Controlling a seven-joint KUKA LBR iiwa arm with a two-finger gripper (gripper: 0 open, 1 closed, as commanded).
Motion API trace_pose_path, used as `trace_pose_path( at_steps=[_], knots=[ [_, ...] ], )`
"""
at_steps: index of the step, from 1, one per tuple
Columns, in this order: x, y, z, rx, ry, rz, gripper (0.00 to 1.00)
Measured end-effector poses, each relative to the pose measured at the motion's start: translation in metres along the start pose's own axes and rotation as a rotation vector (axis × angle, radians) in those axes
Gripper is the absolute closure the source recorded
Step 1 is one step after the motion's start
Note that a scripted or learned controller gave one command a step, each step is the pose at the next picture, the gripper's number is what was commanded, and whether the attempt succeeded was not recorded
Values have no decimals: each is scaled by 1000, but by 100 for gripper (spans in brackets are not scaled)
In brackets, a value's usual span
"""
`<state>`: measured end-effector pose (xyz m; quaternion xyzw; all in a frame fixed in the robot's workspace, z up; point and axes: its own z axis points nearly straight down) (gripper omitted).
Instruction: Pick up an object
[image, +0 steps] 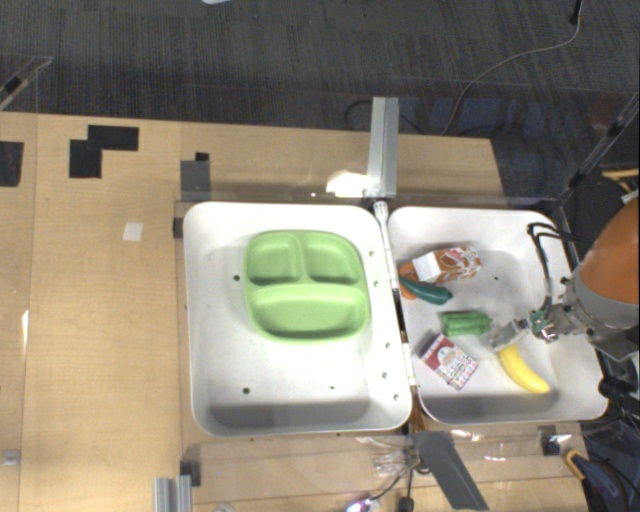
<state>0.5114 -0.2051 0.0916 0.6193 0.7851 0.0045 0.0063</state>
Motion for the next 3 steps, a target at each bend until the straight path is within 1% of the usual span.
trace_pose_path(
  at_steps=[1,2,3],
  knots=[
    [3,-17,-1,-5,-6,-45,0],
    [-4,10,0,2,-2,89,0],
    [3,18,-1,-3,-9,-210,0]
  ],
)
